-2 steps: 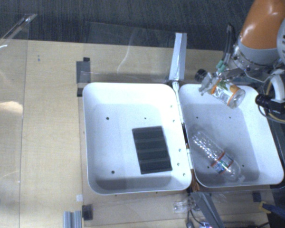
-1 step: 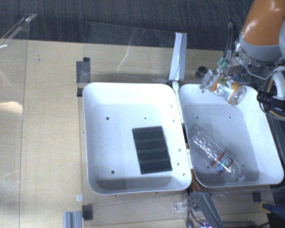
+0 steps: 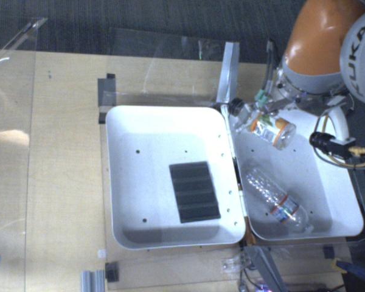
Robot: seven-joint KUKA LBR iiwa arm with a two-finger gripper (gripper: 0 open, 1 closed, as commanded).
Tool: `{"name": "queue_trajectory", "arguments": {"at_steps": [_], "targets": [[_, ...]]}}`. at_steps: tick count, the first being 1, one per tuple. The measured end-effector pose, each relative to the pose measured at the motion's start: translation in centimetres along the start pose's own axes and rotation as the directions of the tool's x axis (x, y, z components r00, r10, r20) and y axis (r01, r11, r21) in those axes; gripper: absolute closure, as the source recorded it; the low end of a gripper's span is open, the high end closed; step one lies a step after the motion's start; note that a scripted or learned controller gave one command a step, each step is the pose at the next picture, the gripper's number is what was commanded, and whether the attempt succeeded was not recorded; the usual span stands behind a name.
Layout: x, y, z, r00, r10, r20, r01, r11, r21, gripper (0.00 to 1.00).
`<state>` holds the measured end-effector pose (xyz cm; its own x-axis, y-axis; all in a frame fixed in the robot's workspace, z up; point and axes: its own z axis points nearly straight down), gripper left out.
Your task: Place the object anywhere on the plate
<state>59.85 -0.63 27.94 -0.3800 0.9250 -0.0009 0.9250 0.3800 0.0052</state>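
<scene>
- Gripper (image 3: 260, 104) at upper right, over the right bin's (image 3: 337, 190) top-left corner; finger state: can't tell.
- Orange-capped bottle (image 3: 271, 130) just below it (contact unclear).
- Clear bottle (image 3: 274, 201) lies lower right.
- Black ridged plate (image 3: 194, 191) in the left bin (image 3: 134, 163).

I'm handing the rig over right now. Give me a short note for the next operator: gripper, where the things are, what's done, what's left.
Gripper: over the right bin's far-left corner, at the orange-capped bottle; whether it grips the bottle cannot be told.
Clear bottle: lying in the right bin, toward the near side.
Plate: dark ribbed slab in the left bin, nothing on it.
Done: arm is at the bottle.
Left: confirm the grasp, carry the bottle across, set it on the plate.
</scene>
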Motion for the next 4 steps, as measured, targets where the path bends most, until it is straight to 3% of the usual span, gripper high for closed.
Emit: {"name": "queue_trajectory", "arguments": {"at_steps": [1,2,3,4], "targets": [[8.7,4.6,2.3,0.991,0.132,-0.001,-0.132,0.991,0.002,1.0],[2.1,2.9,-0.8,0.999,0.039,0.001,-0.039,0.999,0.0,1.0],[2.1,3.1,-1.9,0.999,0.035,0.002,-0.035,0.999,-0.005,1.0],[2.9,-1.1,-3.5,0.999,-0.049,0.0,0.049,0.999,0.0,1.0]]}}
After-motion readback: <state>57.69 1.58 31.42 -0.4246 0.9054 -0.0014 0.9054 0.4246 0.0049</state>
